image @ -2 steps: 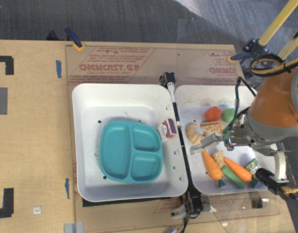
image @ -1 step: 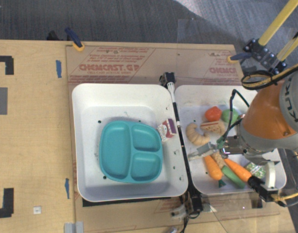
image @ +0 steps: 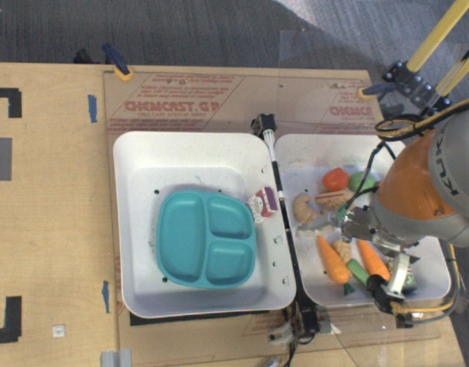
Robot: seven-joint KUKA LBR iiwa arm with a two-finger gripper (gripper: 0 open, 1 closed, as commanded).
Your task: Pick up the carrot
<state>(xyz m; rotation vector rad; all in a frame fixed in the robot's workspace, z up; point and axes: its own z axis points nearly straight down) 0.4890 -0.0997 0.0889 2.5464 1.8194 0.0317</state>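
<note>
Two orange carrots lie in the right bin (image: 429,281). One carrot (image: 333,260) lies slantwise near the bin's front left. The second carrot (image: 373,259) lies just right of it, with a green piece (image: 357,271) between them. The arm's orange-banded wrist (image: 408,189) hangs over the right half of this bin. The gripper (image: 355,232) reaches down and left from the wrist, ending just above the gap between the two carrots. Its grey body hides its tips.
Behind the carrots lie a red tomato (image: 335,179), a green item (image: 361,181), a beige piece (image: 303,207) and a flat tan piece (image: 332,199). The left bin (image: 135,205) holds a teal divided plate (image: 206,238) and a small white and purple packet (image: 263,202).
</note>
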